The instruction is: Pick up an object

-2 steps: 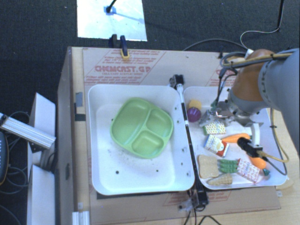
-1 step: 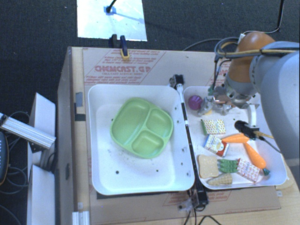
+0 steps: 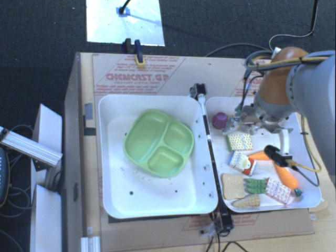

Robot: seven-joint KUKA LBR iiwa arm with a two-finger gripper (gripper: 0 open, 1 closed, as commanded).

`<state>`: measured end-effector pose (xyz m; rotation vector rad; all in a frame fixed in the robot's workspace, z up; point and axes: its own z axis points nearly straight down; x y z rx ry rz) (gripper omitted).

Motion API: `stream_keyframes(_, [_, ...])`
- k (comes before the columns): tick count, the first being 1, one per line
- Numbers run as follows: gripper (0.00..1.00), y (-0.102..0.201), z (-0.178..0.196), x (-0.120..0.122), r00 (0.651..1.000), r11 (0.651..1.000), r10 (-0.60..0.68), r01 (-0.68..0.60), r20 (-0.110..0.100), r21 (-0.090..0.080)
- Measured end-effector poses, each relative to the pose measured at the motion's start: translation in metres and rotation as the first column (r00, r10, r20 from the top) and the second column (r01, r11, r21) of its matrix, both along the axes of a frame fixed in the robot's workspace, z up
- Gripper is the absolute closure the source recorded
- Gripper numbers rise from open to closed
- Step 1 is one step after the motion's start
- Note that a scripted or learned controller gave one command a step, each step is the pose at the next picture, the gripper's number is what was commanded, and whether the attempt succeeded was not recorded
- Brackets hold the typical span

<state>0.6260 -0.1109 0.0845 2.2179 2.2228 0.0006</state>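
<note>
My gripper (image 3: 236, 123) hangs low over the back of the right bin (image 3: 314, 193), beneath the grey arm with its orange band. A purple ball (image 3: 220, 120) lies just left of it, close by; whether they touch is unclear. Directly in front of the gripper lies a pale checkered wafer (image 3: 240, 141). Nearer the front are a red and white packet (image 3: 241, 163), an orange carrot (image 3: 285, 175), a slice of toast (image 3: 233, 186), a green leafy piece (image 3: 255, 185), a corn cob (image 3: 247, 201) and a pink packet (image 3: 277, 191).
The left bin (image 3: 118, 193) holds a light green divided plate (image 3: 159, 142), tilted slightly. A black-and-white rail (image 3: 206, 130) runs along the seam between the two bins. The arm covers the right bin's back right corner.
</note>
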Motion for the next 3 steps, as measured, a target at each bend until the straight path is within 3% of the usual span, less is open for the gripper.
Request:
stream_keyframes(1, [0.0, -0.022, 0.001, 0.043, 1.0, 1.0, 0.002, -0.002, 0.002, 0.0])
stream_keyframes(2, [1.0, -0.022, 0.012, 0.044, 1.0, 1.0, 0.006, -0.006, 0.004, -0.001])
stream_keyframes(3, [1.0, 0.067, 0.152, 0.011, 1.0, 1.0, 0.004, -0.004, 0.006, 0.002])
